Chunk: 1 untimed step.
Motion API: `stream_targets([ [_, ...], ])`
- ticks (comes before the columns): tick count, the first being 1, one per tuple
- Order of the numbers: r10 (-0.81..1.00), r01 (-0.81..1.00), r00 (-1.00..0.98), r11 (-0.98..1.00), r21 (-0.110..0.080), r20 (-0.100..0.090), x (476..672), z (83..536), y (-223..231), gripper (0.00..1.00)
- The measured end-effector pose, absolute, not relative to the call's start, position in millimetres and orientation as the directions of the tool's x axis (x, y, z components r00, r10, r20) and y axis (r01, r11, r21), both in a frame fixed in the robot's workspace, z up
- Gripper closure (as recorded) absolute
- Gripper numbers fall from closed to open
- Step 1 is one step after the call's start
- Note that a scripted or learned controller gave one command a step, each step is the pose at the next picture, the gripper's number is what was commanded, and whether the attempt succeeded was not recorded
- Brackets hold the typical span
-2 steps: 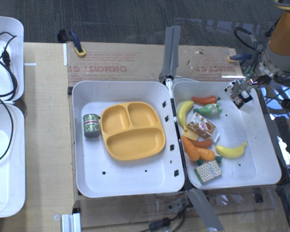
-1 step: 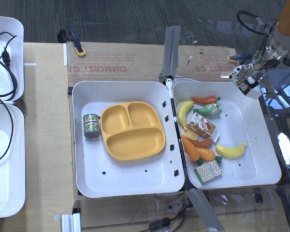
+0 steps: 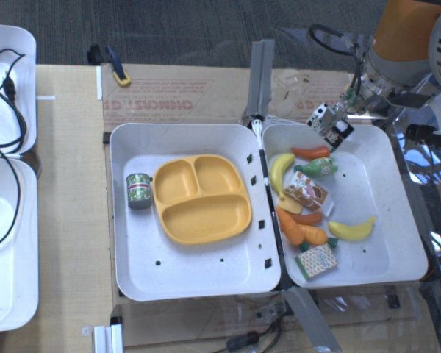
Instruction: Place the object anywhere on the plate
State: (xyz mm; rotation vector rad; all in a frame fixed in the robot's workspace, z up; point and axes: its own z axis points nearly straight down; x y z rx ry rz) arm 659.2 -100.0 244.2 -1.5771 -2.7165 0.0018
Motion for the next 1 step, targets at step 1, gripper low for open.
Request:
stream_targets([
  [1,0.925,0.925,-0.381,0.381,-0.001,0.0,638.9,249.3,-20.5,1.0],
])
